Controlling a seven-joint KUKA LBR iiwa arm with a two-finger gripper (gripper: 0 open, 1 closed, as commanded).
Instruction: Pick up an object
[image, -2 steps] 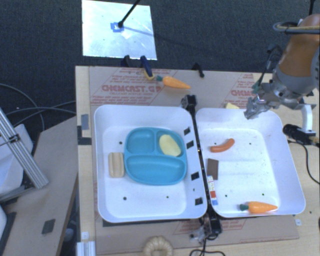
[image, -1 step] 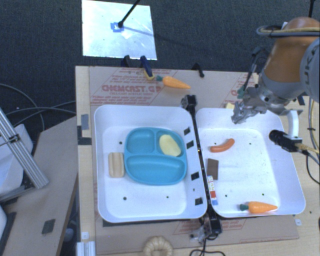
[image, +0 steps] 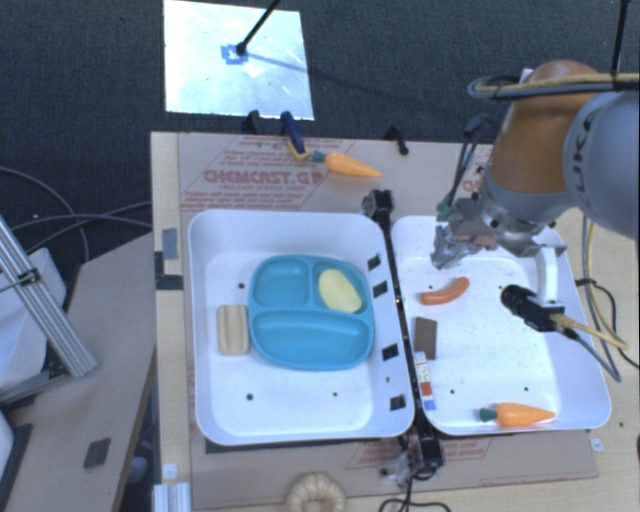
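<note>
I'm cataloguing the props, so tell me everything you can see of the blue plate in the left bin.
The blue plate is a rounded, plastic-looking tray with three compartments: two small at the far side, one wide nearer the camera. It lies flat, right way up, in the middle of the left bin. A yellow oval piece sits in the far right compartment. A tan block lies by its left edge; contact is unclear.

There are two bins (image: 290, 400) (image: 500, 365) and two carrots (image: 345, 165) (image: 520, 414); the rest count one apiece. One blue plate (image: 300, 345); one sausage (image: 445, 291); one brown block (image: 425, 336); one yellow lump (image: 340, 291); one tan slab (image: 232, 329); one pale ring (image: 318, 492).
</note>
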